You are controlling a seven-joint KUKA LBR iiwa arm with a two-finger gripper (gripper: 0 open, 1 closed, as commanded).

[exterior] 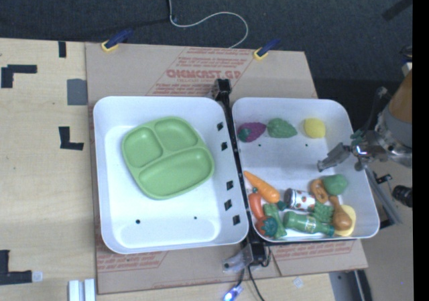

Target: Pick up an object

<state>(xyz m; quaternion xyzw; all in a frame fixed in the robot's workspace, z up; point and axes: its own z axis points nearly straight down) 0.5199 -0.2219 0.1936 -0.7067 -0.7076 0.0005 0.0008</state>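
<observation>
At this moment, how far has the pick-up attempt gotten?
Early stage. Reached: the end effector is over the right white bin, above the green leafy toy. Nothing shows between its fingers. Left: descend, grip and lift; the orange plastic carrot and yellow lemon toy lie untouched.

Grey metal tool (335,157) with dark fingers, orange-banded wrist
</observation>
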